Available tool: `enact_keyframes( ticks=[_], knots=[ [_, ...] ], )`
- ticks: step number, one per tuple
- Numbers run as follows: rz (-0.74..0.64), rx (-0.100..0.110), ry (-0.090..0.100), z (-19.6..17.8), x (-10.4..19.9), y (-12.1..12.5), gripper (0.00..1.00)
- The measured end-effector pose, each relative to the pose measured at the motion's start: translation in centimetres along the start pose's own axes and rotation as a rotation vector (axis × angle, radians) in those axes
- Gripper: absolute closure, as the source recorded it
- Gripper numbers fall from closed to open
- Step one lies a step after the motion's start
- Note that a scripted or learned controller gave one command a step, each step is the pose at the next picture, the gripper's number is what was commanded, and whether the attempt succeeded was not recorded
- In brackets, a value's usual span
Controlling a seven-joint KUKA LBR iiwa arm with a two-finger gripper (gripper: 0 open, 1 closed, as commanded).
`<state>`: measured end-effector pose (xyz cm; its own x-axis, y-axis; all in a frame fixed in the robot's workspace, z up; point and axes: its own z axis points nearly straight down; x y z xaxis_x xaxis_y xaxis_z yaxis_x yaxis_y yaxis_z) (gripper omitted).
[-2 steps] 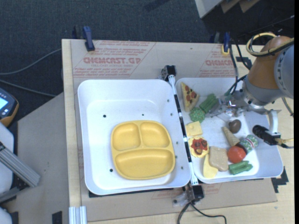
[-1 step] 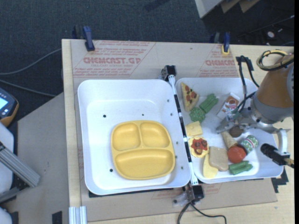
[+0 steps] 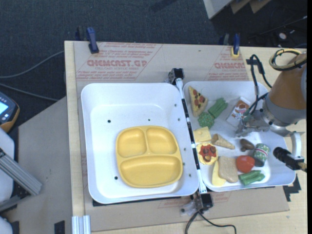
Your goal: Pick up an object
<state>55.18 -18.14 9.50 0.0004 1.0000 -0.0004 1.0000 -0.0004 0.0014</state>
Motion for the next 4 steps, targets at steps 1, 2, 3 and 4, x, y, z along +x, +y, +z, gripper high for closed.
enact_keyframes(
  ticks=[1, 2, 3, 4],
  knots=[
    [0.000, 0.001, 0.000, 0.1, 0.0, 0.0, 0.00],
    [0.005, 0.007, 0.002, 1.1, -1.4, -7.2, 0.00],
    [-0.009, -0.012, -0.002, -8.6, 3.8, -1.0, 0.00],
    [0.007, 0.009, 0.001, 1.5, -1.0, -6.0, 0.00]
  ],
)
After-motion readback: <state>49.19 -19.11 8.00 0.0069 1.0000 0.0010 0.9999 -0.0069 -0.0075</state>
